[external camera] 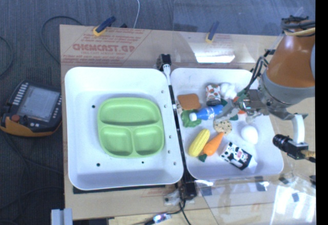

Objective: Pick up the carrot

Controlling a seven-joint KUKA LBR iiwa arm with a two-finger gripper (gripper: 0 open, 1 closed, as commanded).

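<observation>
The carrot [213, 143] is orange with a green top and lies slantwise in the right bin [266, 167], near the bin's front. It lies against a yellow corn cob [199, 142] on its left. My gripper [241, 107] hangs over the middle right of that bin, up and to the right of the carrot and apart from it. It hovers by the cap end of a blue bottle [209, 113] and above a cookie [222, 125]. I see nothing held in it.
Also in the right bin are a white egg [249, 133], a cow-patterned carton [237, 156], a brown bread slice [188, 101], a small can [213, 94] and a green leafy piece [190, 120]. A green divided plate [131, 126] sits in the left bin [82, 96].
</observation>
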